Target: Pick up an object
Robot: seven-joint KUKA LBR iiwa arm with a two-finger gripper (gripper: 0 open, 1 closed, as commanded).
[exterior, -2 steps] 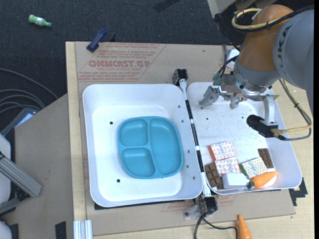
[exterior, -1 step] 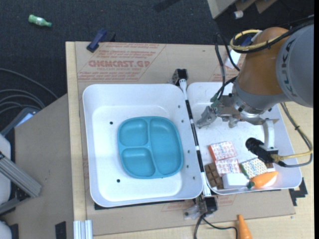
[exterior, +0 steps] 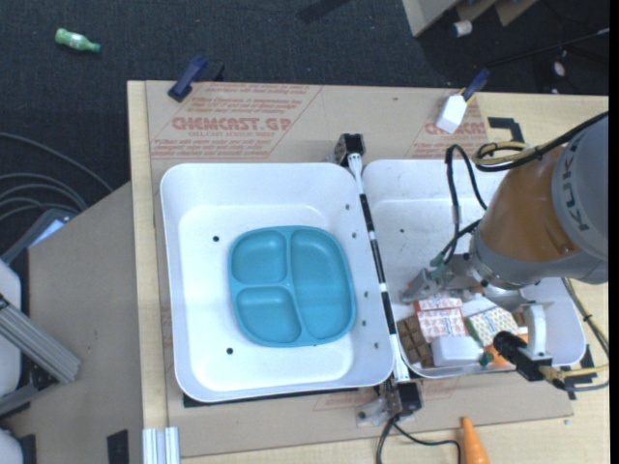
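A pile of small things lies in the near part of the right bin (exterior: 406, 201). It holds a red and white box (exterior: 440, 317), a brown ridged block (exterior: 410, 339), a white box (exterior: 455, 352), a checkered packet (exterior: 489, 317) and a small orange piece (exterior: 490, 356). My gripper (exterior: 430, 280) hangs low over the pile's far left edge, just above the red and white box. The grey and orange arm (exterior: 537, 216) covers the bin's right half. I see nothing held.
The left bin (exterior: 193, 259) holds a blue divided plate (exterior: 292, 285). A black divider rail (exterior: 370, 249) runs between the bins. On the bench behind them are a white tag (exterior: 451, 116) and a dark blue clip (exterior: 189, 77). An orange tool tip (exterior: 470, 445) lies near the front edge.
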